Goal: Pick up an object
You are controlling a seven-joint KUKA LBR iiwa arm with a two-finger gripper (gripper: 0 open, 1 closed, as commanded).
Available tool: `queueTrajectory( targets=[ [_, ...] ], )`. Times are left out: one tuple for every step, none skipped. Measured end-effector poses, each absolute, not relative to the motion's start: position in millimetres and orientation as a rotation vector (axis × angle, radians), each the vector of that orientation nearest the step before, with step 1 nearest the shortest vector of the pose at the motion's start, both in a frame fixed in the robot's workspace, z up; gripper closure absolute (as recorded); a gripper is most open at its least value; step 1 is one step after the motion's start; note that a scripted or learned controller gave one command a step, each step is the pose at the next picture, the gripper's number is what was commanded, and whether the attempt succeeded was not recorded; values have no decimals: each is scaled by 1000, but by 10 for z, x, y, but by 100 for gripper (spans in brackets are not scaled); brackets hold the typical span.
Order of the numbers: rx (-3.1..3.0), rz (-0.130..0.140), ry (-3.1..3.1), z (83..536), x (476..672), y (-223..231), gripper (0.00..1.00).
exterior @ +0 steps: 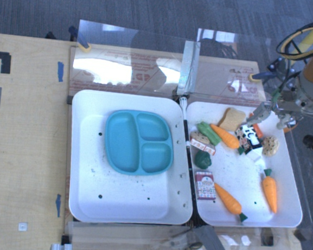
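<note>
A pale wooden bench [24, 137] is sitting over grey carpet, carrying two white bins side by side, with clear plastic sheets standing up behind them; the left bin [85, 197] is holding a blue tray [139, 142] with three compartments, and the right bin [285, 214] is holding all the toy food; the arm is reaching in from the right, and the gripper [274, 114] is hanging over that bin's far right corner; honestly can't tell if it's spread or closed, the wrist hardware is blurring into cables up there; nothing is looking clamped as far as I can see. The nearest thing to grab is the cow [249, 138], a little black-and-white toy sitting just below and a bit left of the gripper, near the back of the bin; it's looking blocky and spotted, lying roughly on a diagonal, with a cookie [271, 145] right beside it on the right and a carrot [224, 136] just to its left; a bread slice [232, 119] is lying behind that; two more carrots are sitting further forward, one near the right wall [270, 192] and one near the front [228, 198], well away from the gripper; so I'm guessing a short drop down and left is what's needed.
</note>
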State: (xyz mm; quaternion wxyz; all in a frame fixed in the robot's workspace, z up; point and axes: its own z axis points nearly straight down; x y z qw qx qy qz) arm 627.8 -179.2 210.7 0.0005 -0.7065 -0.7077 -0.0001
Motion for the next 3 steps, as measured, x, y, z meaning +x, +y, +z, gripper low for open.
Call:
queueTrajectory(
  targets=[
    [-2522,-1,-1878,2253,6242,-1991,0],
    [-2623,3,-1722,2091,5985,-1844,0],
    [-2421,1,-2001,1302,6468,-1644,0]
  ],
)
